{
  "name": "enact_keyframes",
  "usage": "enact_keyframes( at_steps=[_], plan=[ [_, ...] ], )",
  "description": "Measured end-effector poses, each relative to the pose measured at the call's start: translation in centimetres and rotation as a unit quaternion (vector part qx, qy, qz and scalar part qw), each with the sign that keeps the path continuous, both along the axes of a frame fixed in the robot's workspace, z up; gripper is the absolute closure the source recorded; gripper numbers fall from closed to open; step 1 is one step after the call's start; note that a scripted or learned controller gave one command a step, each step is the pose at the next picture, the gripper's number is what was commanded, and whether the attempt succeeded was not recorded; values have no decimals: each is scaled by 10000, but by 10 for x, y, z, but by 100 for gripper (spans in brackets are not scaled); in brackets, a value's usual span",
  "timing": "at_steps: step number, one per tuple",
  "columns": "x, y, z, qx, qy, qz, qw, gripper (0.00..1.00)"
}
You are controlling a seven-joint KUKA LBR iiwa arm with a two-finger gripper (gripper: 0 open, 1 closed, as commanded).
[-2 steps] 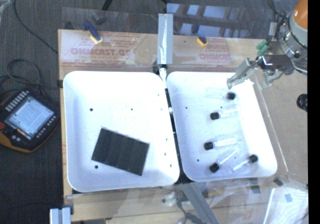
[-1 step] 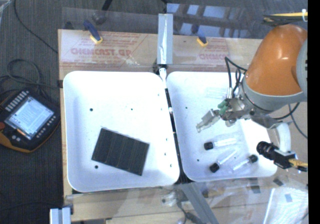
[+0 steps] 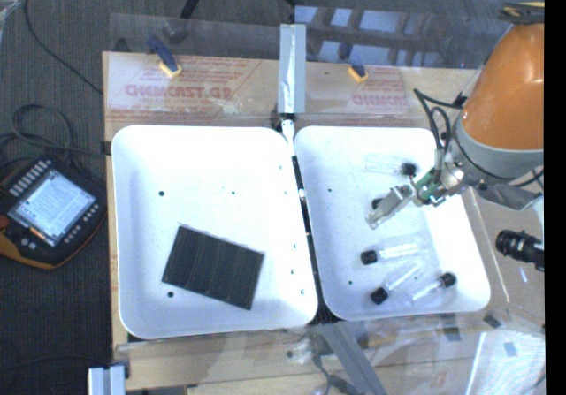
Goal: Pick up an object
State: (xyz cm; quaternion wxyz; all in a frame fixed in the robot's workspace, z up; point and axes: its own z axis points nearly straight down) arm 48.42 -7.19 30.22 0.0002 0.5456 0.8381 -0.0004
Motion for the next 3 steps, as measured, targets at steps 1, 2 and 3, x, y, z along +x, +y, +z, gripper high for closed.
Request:
enact_keyframes(
  at_steps=[1,2,3],
  plan=[
    [1,5,130,-9,-14,1311,9914,0],
    [1,5,130,-8,-13,1311,9914,0],
    [1,5,130,-8,-13,1311,9914,0]
  ],
)
